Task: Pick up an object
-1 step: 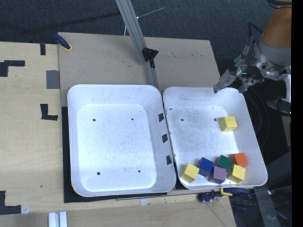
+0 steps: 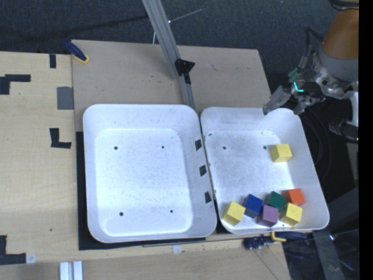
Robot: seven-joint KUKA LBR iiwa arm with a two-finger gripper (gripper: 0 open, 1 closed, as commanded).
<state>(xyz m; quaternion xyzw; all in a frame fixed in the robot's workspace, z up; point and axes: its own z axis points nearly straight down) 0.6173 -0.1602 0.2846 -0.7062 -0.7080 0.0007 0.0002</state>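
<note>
Overhead, slanted view of a wooden bench [image 2: 35,156] bearing two shallow white bins side by side. Filling the middle of the frame, the left bin [image 2: 93,156] shows a speckled white floor. Beside it, the right bin [image 2: 233,156] holds seven small coloured cubes. One yellow cube [image 2: 281,152] sits alone toward the bin's right wall, well apart from the rest. The other six cluster along the bin's lower edge, near the lower right of the frame: a second yellow cube [image 2: 234,212] at the left end, a blue cube [image 2: 253,205] just beside it, then a purple cube [image 2: 270,214] with a green cube [image 2: 275,200] behind it, a third yellow cube [image 2: 292,213] to the right, and an orange cube [image 2: 296,196] above that one. At the upper right of the frame the grey arm with its orange band [image 2: 342,31] reaches in, and its gripper [image 2: 284,101] hangs just above the right bin's upper right corner, far from every cube. Whether the claw is spread or closed cannot be told from this angle, and no cube is seen in it. A grey metal pole [image 2: 166,37] slants down from the top of the frame to the gap between the bins.
</note>
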